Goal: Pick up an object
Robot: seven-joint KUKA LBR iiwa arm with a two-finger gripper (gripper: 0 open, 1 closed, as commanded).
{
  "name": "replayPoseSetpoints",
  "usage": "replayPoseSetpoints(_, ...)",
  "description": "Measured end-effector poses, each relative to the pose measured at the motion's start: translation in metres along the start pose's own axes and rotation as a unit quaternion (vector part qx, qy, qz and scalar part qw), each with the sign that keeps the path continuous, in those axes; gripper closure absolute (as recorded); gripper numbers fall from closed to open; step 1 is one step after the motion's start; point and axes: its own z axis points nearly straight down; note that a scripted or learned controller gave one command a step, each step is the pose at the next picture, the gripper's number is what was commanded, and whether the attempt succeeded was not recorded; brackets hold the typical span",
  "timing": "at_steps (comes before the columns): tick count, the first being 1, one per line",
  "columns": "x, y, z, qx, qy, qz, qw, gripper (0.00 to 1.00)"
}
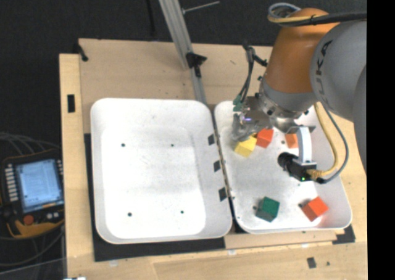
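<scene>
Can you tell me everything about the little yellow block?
The yellow block is a small, solid-looking cube with flat faces and a matte look, like painted wood or foam. It sits tilted, a corner toward the camera, on the floor of the right bin, near its upper left. An orange block sits right beside it, seemingly touching. The gripper is just above it.

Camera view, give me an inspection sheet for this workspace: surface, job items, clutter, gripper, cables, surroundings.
Surface: wooden bench bearing a left bin and a right bin.
Job's things: in the right bin, a yellow block, orange block, green block and a second orange block.
Clutter: nothing seen.
Gripper: gripper low over the yellow block; grasp unclear.
Cables: cable loop by the wrist.
Surroundings: handheld screen unit at left; metal pole.
</scene>
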Motion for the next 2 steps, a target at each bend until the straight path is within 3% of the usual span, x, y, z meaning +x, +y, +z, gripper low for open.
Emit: replayPoseSetpoints(2, 0.1, 0.004, 0.003, -0.001, 0.001, -0.002, 1.0, 1.0)
